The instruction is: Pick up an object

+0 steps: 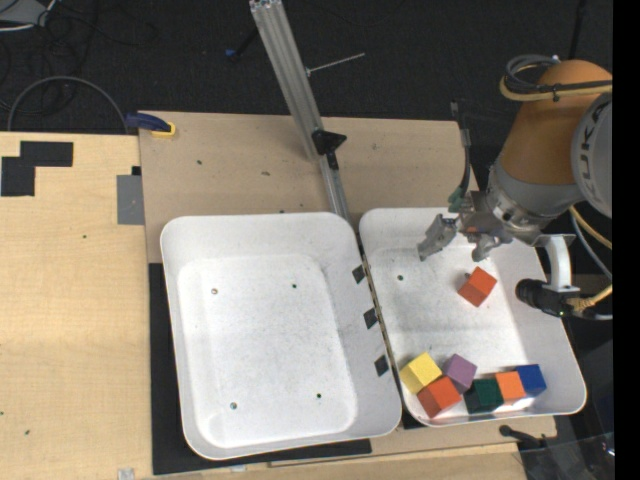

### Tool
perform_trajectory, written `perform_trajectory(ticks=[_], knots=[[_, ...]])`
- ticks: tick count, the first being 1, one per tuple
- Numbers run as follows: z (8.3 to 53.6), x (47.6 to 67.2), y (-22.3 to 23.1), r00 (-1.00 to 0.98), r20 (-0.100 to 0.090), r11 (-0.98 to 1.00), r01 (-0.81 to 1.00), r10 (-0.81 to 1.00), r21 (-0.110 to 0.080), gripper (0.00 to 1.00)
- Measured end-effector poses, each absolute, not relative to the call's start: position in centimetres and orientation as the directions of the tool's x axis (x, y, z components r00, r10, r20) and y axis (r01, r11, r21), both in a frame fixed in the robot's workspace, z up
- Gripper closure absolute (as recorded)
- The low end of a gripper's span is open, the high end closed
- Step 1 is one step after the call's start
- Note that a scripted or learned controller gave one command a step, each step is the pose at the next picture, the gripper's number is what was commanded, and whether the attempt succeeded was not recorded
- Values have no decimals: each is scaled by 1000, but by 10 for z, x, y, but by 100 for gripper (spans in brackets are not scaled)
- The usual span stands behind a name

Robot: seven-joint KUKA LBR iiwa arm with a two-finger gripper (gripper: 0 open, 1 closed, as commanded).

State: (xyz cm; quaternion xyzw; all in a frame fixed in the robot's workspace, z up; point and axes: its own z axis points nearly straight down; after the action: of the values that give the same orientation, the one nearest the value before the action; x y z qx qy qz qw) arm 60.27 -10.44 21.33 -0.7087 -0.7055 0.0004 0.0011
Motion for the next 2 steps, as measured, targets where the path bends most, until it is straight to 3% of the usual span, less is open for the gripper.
perform_trajectory(ticks=[1, 2], knots=[[212, 608, -92, -2, 0, 2, 1000, 1000, -1, 0], [221, 608, -94, 0, 1, 0, 1000, 1000, -2, 100]])
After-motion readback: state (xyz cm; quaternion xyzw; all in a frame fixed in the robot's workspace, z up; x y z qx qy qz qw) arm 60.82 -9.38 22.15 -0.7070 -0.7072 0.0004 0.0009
